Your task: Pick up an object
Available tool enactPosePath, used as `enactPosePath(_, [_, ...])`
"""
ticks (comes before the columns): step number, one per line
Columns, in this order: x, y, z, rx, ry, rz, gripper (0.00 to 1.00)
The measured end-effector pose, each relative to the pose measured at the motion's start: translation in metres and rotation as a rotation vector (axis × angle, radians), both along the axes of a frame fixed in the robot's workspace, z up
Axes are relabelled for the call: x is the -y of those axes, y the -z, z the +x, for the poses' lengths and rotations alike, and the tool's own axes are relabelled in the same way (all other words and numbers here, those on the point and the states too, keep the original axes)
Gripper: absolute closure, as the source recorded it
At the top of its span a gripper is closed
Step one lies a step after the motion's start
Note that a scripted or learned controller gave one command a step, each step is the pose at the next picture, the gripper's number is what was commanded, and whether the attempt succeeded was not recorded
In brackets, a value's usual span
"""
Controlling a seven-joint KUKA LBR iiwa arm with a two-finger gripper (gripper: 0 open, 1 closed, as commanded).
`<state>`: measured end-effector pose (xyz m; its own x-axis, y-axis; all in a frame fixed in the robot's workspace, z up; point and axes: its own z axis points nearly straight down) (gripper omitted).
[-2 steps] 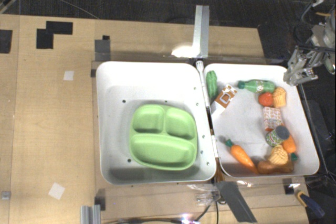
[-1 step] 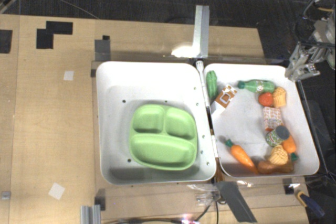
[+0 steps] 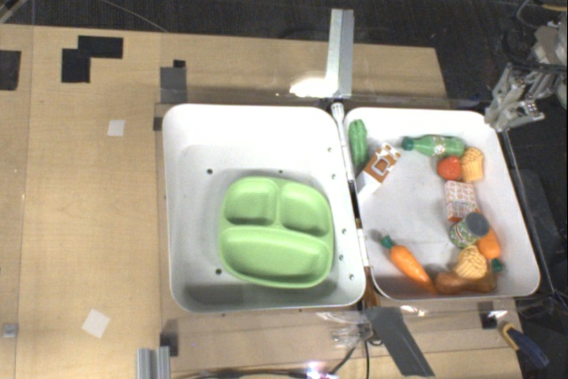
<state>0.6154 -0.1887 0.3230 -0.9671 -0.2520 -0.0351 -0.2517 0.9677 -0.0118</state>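
My gripper [image 3: 517, 102] hangs off the right bin's [image 3: 417, 191] far corner — I cannot tell its state. The toys crowd the bin's right wall: carrot [image 3: 408, 261], green bottle [image 3: 435, 145], tomato [image 3: 450, 167]. Packed this tight, I expect glancing contact or a double grab. No legible writing — the small brown-and-white box [image 3: 383, 163] is unreadable.
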Motion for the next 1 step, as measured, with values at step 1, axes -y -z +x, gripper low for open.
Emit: enactPosePath(1, [-0.0011, -0.0135, 0.0023, 0.012, -0.002, -0.001, 1.0])
